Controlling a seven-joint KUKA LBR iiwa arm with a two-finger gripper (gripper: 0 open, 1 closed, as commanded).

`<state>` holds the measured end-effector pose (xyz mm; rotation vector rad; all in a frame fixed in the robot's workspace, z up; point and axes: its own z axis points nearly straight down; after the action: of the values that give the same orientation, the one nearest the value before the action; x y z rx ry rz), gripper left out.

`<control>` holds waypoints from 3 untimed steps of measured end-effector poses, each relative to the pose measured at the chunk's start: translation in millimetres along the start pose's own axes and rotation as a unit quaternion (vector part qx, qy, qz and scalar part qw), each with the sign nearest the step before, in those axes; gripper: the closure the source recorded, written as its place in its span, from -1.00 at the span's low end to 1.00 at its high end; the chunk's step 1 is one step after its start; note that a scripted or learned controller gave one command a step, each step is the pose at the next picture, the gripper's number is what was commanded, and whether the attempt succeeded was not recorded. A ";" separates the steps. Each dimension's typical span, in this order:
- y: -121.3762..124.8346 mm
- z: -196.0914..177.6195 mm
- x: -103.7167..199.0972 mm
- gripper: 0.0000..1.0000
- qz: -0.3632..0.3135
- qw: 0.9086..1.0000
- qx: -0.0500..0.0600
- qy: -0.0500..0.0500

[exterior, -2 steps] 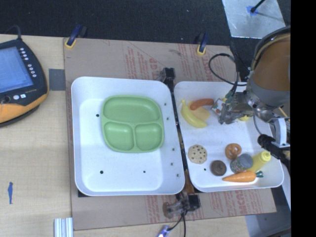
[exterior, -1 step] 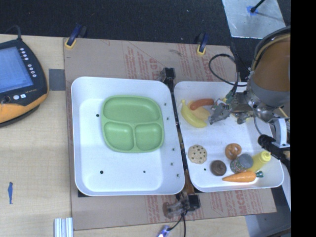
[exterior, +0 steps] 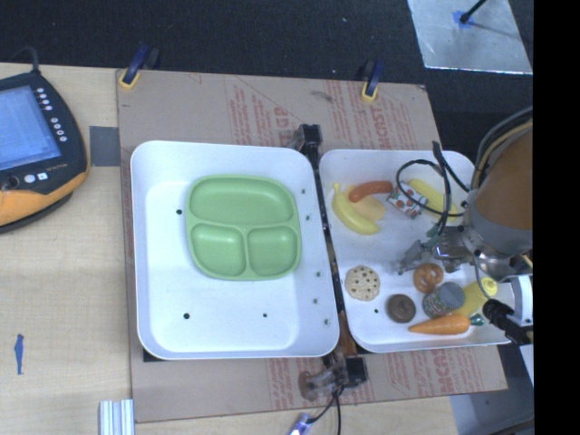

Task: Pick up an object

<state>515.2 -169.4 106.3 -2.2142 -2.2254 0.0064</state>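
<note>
The robot's hand [exterior: 424, 254] hangs low over the right bin [exterior: 362, 335], its grey fingers spread apart and grasping nothing, their tips just above a small orange-brown round piece [exterior: 428, 276]. Just beside that piece lie a grey-green lump [exterior: 445, 299] and a yellow item [exterior: 488, 286] partly hidden under the arm [exterior: 504, 198]. A toy carrot [exterior: 440, 326] rests along the bin's near wall, with a dark brown disc [exterior: 401, 308] and a speckled cookie [exterior: 362, 283] to its left. Toward the far side, a yellow banana [exterior: 353, 214] touches a red sausage [exterior: 370, 190]; near them sit a small printed packet [exterior: 404, 204] and a second yellow fruit [exterior: 426, 194], crossed by a black cable [exterior: 419, 167]. The left bin [exterior: 163, 324] holds a green three-compartment plate [exterior: 244, 227], nothing lying in its sections. Both bins sit on cardboard [exterior: 217, 107] clamped to the desk [exterior: 54, 315], where a control pendant [exterior: 36, 148] lies at the far left.
</note>
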 end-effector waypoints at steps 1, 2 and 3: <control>0.7 -10.5 -0.6 1.00 -0.002 1.000 0.000 0.000; 0.7 -10.5 -0.6 -1.00 -0.003 1.000 0.000 -0.001; -33.4 15.1 8.8 -1.00 -0.001 1.000 -0.001 0.000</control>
<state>481.7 -160.8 91.3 -2.2132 -2.2271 0.0040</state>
